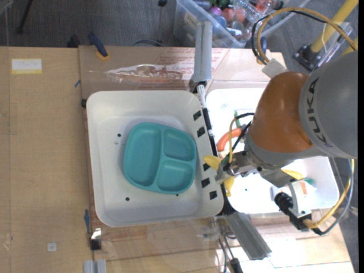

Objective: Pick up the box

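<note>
The arm (pixel 318 104) has a smooth, rounded grey housing with a broad orange band (pixel 284 115) above the wrist. Dark letters reading "KUKA" (pixel 318 115) are printed on the grey shell beside the band. Below the band sits a grey metal wrist flange (pixel 259 164). Yellow and black cables (pixel 284 19) loop over the top of the arm. A thinner black cable (pixel 242 118) runs along the band's left side.

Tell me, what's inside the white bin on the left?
The left bin holds a teal plate with three sections, lying flat. What lies under the plate is covered. The arm hangs over the right bin, hiding much of it.
</note>
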Controlling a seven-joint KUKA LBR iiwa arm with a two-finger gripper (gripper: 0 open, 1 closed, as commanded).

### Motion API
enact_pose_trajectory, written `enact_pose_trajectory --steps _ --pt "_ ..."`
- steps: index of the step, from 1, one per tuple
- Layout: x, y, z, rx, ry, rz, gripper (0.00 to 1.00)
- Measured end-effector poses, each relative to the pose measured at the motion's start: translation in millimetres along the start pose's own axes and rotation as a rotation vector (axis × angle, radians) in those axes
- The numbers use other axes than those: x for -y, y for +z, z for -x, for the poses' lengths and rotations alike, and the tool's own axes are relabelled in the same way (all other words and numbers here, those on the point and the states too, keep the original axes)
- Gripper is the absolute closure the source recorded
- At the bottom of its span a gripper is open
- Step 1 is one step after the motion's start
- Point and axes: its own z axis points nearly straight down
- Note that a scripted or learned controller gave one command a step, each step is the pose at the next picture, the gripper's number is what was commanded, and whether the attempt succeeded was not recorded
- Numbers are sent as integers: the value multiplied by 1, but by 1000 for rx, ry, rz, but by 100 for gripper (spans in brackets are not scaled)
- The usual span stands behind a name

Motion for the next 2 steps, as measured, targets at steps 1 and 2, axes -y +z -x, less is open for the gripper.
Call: enact_pose_trajectory --steps 1,2 --pt "-24 -28 -101 1 378 2 100" --pt "-46 83 -181 -7 540 15 100"
